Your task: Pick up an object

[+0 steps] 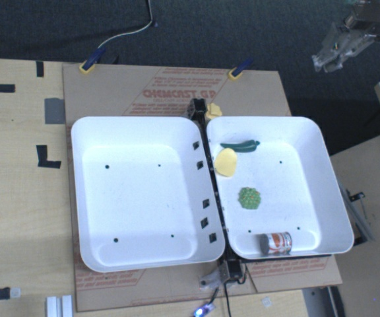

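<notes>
- Hanging high at the top right corner, well beyond the far right corner of the right bin (322, 170), the gripper (338, 48) sits over the dark floor, away from every object; it is too blurred to tell how it is set.
- Lying in the right bin near its far wall, a green chilli-shaped piece (241, 146) points sideways.
- Just nearer than it, against the bin's left wall, rests a yellow rounded piece (226, 162).
- Toward the bin's middle sits a green knobbly ball (249, 198).
- At the bin's near wall a small can (278, 243) lies on its side.
- Touching this bin's left edge is the left bin (84, 177).
</notes>
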Motion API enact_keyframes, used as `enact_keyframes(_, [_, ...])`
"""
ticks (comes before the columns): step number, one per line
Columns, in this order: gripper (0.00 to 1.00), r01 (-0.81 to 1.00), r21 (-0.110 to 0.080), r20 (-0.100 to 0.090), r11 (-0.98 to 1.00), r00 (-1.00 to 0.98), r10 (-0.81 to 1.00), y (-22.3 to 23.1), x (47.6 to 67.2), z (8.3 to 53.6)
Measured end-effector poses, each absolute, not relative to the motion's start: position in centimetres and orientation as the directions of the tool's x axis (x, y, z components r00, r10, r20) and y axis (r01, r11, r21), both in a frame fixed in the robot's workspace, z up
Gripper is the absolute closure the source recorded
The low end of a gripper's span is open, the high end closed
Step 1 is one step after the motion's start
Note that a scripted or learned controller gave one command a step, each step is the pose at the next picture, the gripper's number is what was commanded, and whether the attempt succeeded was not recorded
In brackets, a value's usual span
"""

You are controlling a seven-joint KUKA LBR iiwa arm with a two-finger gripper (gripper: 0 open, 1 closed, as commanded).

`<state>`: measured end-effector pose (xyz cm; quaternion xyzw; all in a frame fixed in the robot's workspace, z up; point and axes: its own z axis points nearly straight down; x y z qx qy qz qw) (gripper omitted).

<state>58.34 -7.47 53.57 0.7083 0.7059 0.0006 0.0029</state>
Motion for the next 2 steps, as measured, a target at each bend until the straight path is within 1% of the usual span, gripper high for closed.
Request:
enact_keyframes(1, [1.0,1.0,-0.02,0.002,0.003,-0.003,1.0,-2.7,53.8,37.1])
enact_keyframes(2, [1.0,1.0,-0.011,0.001,0.01,-0.01,1.0,6.6,52.5,29.9])
